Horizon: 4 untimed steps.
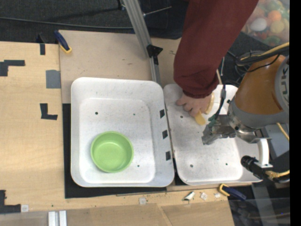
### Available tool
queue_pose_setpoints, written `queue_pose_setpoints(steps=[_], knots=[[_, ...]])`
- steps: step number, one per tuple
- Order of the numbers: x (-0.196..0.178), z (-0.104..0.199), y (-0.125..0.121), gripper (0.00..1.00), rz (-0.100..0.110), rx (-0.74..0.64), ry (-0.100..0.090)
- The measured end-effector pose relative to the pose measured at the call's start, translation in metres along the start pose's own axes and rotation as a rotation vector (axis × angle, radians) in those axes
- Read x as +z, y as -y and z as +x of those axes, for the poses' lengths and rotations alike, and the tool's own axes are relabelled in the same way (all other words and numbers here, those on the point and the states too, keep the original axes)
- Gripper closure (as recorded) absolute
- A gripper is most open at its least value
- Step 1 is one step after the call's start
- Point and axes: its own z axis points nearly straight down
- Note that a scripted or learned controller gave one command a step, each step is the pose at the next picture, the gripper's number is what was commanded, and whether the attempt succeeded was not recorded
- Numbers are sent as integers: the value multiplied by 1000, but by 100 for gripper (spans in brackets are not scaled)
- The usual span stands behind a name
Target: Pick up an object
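Two white bins sit side by side on your surface. The left bin holds a green bowl near its lower left corner. Over the right bin, your tool hangs just below and right of a small yellow object. A person's hand, in a dark red sleeve, rests on that object. You cannot tell the tool's state here.

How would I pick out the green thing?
Find the two white bins; take the left bin. Toward its near-left part sits a round lime-green bowl, upright and open. It's the one bright green item, well apart from the person's hand in the other bin.
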Motion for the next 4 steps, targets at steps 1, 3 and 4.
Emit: queue_pose_setpoints(steps=[1,3,4], knots=[[53,-1,-7,0,3,0,-1],[100,-8,0,100,4,1,-6],[36,-8,-1,100,-13,0,-1]])
